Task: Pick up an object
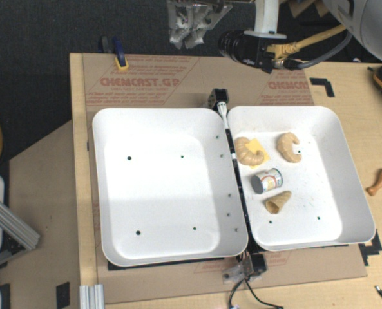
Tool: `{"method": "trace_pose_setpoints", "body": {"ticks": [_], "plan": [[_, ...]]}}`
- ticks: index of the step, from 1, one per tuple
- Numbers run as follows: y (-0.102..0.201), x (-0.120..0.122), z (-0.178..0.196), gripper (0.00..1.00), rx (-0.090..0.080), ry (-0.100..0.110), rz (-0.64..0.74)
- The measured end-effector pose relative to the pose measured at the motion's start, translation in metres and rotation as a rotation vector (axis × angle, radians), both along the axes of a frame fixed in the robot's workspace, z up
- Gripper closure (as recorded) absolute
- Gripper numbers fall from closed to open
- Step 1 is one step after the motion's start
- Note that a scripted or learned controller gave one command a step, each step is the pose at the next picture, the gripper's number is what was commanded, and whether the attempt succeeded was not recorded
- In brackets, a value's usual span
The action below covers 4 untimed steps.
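Two shallow white plastic bins sit side by side on a brown cardboard-covered tabletop (145,76); the left bin (113,185) and the right bin (345,192) touch along a dark hinged seam. Four small things lie in the right bin, all in its left half; a pale tan croissant-shaped toy pastry (246,150) lies nearest the seam, resting against a small yellow wedge-shaped block (258,150); a second tan curled pastry piece (289,147) lies well apart to its right, its curve opening downward and to the right. Below them a small grey cylindrical can with a printed label (267,181) lies on its side; its long axis runs roughly left to right and tilts slightly up at the right, and its round grey end faces the seam. Just below the can a tan cone-shaped piece (277,202) points its narrow end down and to the left, its wider end up and to the right. The metallic two-finger gripper (189,37) hangs above the far edge of the tabletop, beyond the bins and well apart from every object; its jaws point downward and hold nothing; their tips are blurred, and how far apart they stand cannot be told. The grey arm is cut off by the top edge; a black and yellow cable bundle (268,49) lies beside it.
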State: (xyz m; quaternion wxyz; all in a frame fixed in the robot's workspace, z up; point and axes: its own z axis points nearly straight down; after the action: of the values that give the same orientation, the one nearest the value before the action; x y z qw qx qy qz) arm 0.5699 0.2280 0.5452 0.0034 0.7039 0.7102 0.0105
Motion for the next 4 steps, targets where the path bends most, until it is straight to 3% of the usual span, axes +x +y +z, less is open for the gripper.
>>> {"method": "trace_pose_setpoints", "body": {"ticks": [1, 2, 4], "plan": [[-0.004, -0.036, -0.150, 1.00, -0.016, 0.037, -0.010], [-0.003, -0.033, -0.131, 1.00, -0.009, 0.017, -0.008], [-0.001, -0.033, -0.110, 1.00, -0.009, 0.013, -0.005]]}}
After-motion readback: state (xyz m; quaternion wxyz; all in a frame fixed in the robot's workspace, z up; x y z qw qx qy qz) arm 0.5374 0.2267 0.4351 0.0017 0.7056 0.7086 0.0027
